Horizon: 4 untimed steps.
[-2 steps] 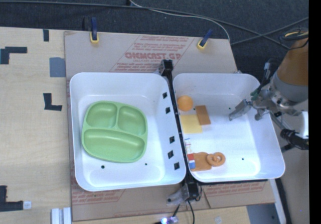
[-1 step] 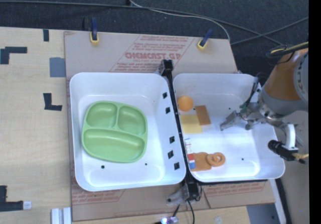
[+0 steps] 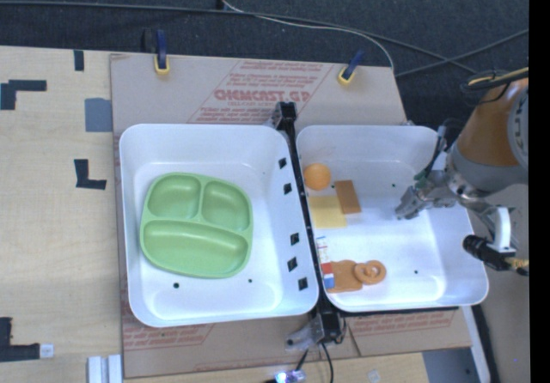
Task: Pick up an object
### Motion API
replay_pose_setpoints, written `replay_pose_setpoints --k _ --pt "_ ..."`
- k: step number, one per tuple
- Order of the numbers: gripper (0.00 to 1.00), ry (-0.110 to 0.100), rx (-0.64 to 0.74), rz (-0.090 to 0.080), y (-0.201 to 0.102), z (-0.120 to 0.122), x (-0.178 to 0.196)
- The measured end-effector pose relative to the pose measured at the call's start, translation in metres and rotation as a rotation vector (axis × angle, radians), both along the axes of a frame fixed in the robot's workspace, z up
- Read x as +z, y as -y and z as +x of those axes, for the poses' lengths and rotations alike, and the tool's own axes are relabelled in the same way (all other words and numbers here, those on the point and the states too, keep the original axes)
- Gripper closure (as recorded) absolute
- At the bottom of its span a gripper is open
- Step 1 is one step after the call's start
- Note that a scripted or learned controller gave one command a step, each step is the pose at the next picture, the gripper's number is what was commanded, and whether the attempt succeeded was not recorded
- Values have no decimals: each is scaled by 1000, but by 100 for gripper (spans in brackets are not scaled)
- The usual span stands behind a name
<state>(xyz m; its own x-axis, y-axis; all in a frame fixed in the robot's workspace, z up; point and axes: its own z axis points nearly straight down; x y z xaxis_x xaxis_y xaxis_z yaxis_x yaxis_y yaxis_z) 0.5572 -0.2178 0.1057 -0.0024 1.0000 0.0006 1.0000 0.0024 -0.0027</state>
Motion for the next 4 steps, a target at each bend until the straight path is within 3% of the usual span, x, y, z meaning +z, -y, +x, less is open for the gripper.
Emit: replay_pose_setpoints --k 3,4 --pt "100 8 0 -2 -7 15 165" --pt "100 3 4 1 -60 28 169"
